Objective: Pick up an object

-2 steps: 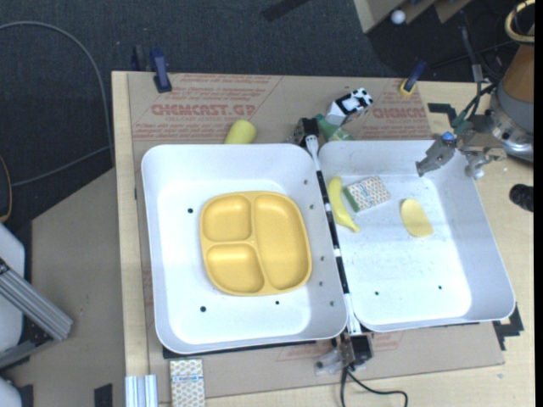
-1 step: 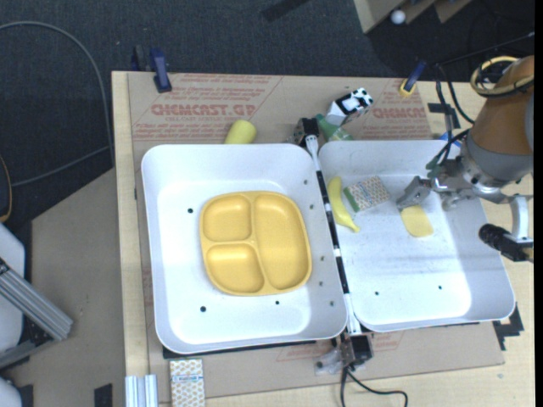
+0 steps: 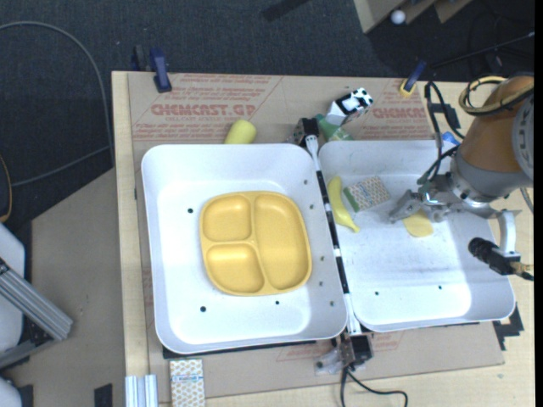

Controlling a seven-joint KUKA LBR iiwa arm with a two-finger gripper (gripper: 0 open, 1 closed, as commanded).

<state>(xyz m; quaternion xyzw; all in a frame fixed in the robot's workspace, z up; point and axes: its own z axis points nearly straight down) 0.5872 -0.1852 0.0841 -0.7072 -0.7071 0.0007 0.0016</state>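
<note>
In the right bin (image 3: 407,299), my gripper (image 3: 416,211) hangs low near the far right, open, with nothing between its fingers. A small pale yellow piece (image 3: 418,226) lies on the bin floor just below and in front of it. A yellow banana-shaped object (image 3: 341,206) rests against the bin's left wall. Beside that object lies a small green and white packet (image 3: 367,192). The left bin (image 3: 170,227) holds a yellow divided plate (image 3: 254,242) in its middle.
Outside the bins, on the bench's far side, sit a yellow object (image 3: 241,131) and a black-and-white toy (image 3: 352,103) over something green (image 3: 333,127). Blue clamps (image 3: 159,69) grip the board's far edge. The divider between the bins (image 3: 329,227) runs left of the banana-shaped object.
</note>
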